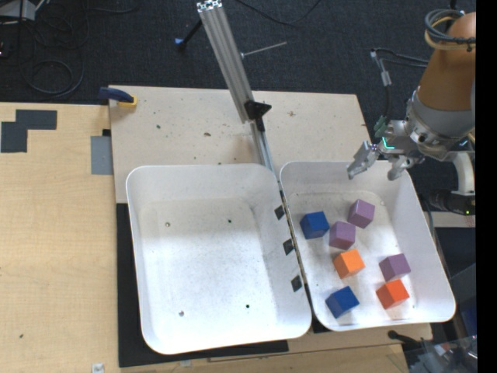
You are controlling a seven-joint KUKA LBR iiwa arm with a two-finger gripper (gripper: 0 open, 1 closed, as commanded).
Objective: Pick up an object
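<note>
My gripper (380, 165) hangs above the far edge of the right bin (435, 239), open, with nothing between its two grey fingers. Below it in that bin lie several cubes: a purple cube (361, 212), a second purple cube (342, 235), a third purple cube (394, 266), a blue cube (314, 224), another blue cube (342, 301), an orange cube (349, 263) and a red-orange cube (393, 293). The nearest cube, the upper purple one, sits a little toward the front from the fingertips.
The left bin (155, 231) stands beside the right one, with black clips (287, 246) along the shared wall. A slanted metal rail (233, 68) rises from behind the bins. A blue and yellow clamp (118, 96) lies at the bench's far left corner.
</note>
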